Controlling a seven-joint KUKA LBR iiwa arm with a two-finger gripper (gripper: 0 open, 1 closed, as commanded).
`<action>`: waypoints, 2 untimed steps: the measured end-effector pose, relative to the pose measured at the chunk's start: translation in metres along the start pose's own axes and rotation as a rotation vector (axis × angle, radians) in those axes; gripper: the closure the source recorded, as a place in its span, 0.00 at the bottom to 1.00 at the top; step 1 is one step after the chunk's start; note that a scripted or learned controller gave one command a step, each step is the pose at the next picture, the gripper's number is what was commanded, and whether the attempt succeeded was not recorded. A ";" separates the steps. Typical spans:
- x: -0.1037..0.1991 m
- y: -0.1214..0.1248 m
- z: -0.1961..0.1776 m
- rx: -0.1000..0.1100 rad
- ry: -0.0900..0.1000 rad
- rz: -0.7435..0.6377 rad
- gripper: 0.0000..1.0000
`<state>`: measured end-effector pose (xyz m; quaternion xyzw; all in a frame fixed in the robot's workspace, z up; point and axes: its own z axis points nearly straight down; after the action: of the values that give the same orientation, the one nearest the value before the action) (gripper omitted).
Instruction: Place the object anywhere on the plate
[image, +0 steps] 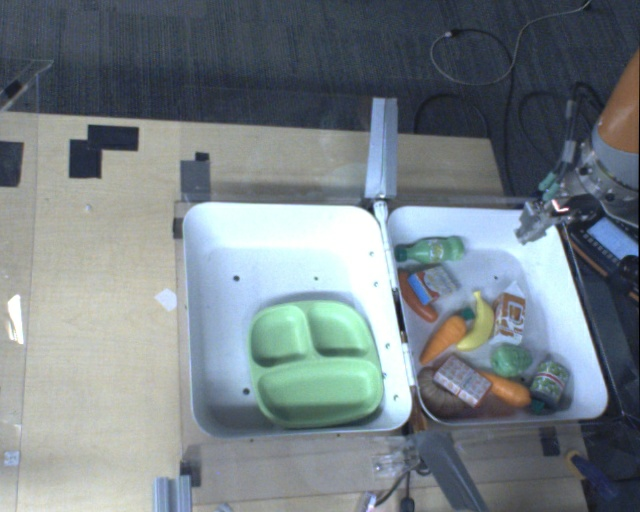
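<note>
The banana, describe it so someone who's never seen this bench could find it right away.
Look in the right-hand white bin, the one crowded with toy food, not the bin holding the green plate. Near its middle lies the banana, just right of a carrot and left of a small brown-and-white carton. It is the only yellow, curved piece there.

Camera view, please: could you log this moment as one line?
gripper: over right bin's far right corner | plate: green, left bin | banana, carrot: right bin

The green plate (315, 362) looks like smooth, matt plastic; both white bins (210, 300) look smooth and slightly shiny.
</note>
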<state>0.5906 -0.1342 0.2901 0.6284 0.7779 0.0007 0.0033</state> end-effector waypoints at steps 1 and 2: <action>0.114 0.001 0.099 0.006 0.004 0.140 1.00; 0.228 -0.036 0.107 0.007 0.004 0.225 1.00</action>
<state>0.5082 0.0813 0.1817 0.7116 0.7026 -0.0005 -0.0005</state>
